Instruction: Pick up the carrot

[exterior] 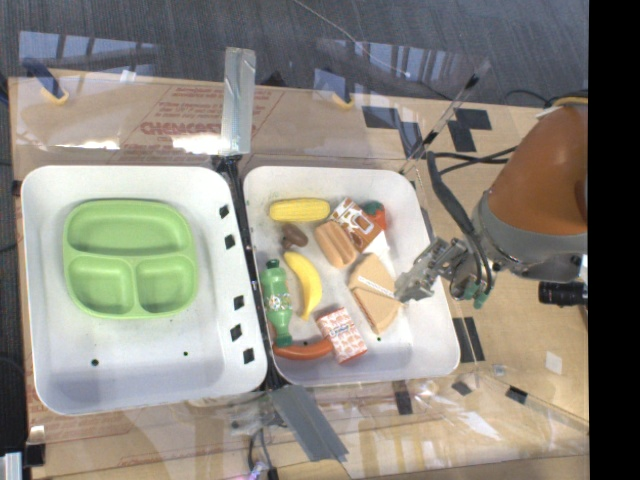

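A long orange-red tapered piece that looks like the carrot (301, 350) lies along the front wall of the right bin (435, 318), just below the green bottle (276, 301). My gripper (415, 280) hangs over the right side of that bin, beside the right edge of the tan bread slice (374, 290). It is well to the right of the carrot and apart from it. Nothing shows in the gripper.
The right bin also holds a corn cob (299, 209), a banana (305, 282), a hot dog bun (335, 244), a red-and-white carton (341, 333), a printed box (352, 216) and a small red piece with a green end (374, 211). A green divided plate (128, 258) sits in the left bin.
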`<state>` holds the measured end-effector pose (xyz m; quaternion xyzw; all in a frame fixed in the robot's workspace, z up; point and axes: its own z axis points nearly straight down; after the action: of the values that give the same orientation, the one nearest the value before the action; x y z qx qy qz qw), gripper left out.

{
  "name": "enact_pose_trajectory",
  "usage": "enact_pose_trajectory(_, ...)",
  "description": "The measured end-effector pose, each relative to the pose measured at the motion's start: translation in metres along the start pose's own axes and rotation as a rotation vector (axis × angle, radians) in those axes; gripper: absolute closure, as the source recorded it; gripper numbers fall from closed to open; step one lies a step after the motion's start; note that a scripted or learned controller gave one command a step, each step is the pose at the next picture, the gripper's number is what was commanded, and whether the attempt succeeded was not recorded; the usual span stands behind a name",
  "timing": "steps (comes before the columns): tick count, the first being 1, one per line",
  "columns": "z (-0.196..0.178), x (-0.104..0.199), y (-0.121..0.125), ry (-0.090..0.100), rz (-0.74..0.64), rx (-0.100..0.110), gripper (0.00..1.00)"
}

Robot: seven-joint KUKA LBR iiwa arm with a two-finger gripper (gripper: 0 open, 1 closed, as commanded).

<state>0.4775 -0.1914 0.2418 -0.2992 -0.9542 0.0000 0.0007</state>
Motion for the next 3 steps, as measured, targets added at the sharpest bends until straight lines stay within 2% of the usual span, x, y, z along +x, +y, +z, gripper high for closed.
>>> enact_pose_trajectory(1, 0.005, 0.005, 0.048, -0.002, 0.201, -0.001, 1.00)
enact_pose_trajectory(2, -0.030, 0.028, 0.096, -0.004, 0.287, -0.002, 1.00)
enact_pose_trajectory(3, -0.070, 0.016, 0.027, -0.006, 0.567, -0.002, 1.00)
